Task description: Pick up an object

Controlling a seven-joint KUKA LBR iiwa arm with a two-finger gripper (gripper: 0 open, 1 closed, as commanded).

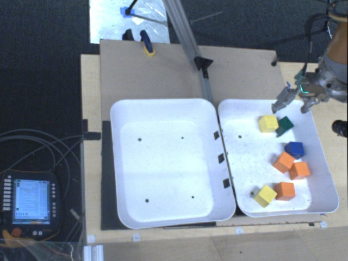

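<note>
The right bin (244, 162) holds several small blocks: a yellow block (268, 123) and a dark green block (284, 125) near its far edge, a blue block (294, 149), three orange blocks (283, 161) (299, 170) (285, 191), and a second yellow block (265, 195) near the front. My gripper (296, 101) hangs above the bin's far right corner, just behind and to the right of the green block. Its two fingers are spread apart with nothing between them.
The left bin (163, 162) lies beside the right one. A slanted metal pole (185, 31) crosses above the bench at the back. A teach pendant (30, 200) with cables lies on the floor at the left.
</note>
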